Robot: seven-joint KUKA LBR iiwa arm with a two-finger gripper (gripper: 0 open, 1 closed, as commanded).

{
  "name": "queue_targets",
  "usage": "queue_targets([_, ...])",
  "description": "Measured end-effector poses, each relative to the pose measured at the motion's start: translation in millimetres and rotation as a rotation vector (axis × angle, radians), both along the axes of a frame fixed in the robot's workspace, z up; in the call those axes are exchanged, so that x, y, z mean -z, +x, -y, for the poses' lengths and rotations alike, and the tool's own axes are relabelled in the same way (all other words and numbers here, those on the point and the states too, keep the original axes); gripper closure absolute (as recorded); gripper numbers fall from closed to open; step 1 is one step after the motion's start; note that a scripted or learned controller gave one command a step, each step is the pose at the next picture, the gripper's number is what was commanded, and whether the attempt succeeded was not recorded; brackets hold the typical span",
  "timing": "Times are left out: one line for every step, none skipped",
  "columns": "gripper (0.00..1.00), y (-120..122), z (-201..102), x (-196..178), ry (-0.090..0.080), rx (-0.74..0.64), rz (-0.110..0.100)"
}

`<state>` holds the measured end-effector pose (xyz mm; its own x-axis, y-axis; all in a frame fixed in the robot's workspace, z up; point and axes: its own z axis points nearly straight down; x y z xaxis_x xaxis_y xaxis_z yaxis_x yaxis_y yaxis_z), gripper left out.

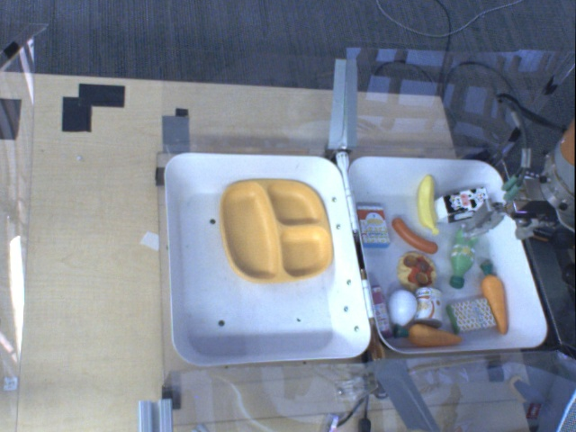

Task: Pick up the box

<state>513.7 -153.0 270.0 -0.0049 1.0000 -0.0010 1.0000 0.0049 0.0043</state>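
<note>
A small upright box (371, 224) with a red top and a blue front lies along the left wall of the right bin (538, 318). My gripper (498, 211) reaches in over that bin's right rim, at its upper right. It hangs right beside a white carton with black patches (462, 203), far to the right of the box. A grey band of the arm (551, 190) shows at the view's right edge.
The right bin also holds a banana (427, 202), a sausage (414, 235), a green bottle (461, 257), two carrots (494, 301), an egg (401, 307), a small can (428, 304) and a checkered packet (472, 313). A yellow divided plate (274, 229) sits in the left bin (202, 331).
</note>
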Motion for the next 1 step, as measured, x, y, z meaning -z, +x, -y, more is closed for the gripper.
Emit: queue_targets([0.00, -25.8, -65.8, 100.3, 0.001, 0.003, -0.001])
